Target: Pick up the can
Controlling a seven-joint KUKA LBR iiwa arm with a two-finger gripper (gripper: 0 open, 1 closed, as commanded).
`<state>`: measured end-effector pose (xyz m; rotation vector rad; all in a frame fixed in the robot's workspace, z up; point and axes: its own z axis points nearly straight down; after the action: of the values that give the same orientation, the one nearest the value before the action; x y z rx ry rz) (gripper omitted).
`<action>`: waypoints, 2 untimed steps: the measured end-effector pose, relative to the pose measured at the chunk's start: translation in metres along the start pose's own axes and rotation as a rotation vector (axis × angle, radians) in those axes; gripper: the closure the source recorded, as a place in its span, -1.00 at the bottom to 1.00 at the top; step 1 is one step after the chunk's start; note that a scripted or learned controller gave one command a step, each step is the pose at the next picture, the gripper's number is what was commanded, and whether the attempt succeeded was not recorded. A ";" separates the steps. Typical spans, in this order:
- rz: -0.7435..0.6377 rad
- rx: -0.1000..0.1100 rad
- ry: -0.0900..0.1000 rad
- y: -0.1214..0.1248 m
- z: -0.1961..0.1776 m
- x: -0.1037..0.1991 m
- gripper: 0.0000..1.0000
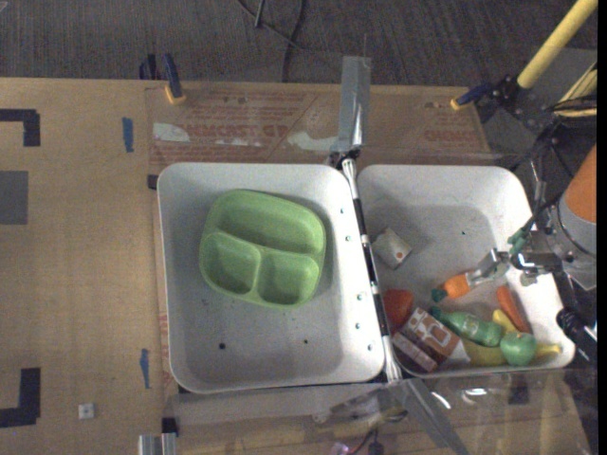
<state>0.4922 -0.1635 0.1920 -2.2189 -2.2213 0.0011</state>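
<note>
Arm (580, 207) is cut off by the right edge, orange band only partly in frame. Hand (495, 266) is small and blurred against the right bin (446, 183); finger state unreadable. Near corner of that bin is a pile: the brown carton (429, 337) lies partly under the green bottle (471, 327), and the red piece (397, 305) is half hidden. Yellow pole (561, 32) runs out at the top right corner.

Cardboard sheet (248, 126) behind the bins: it has red printed letters, upside down and too faded to read.
Brown and white can (429, 336) in the right bin: it has a small picture label, but the words on it are too tiny to read.
</note>
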 end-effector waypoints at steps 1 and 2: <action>0.000 -0.003 -0.001 0.001 -0.010 0.000 1.00; -0.233 -0.001 0.000 -0.012 0.057 -0.047 1.00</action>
<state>0.4801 -0.2101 0.1347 -1.9461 -2.4645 -0.0006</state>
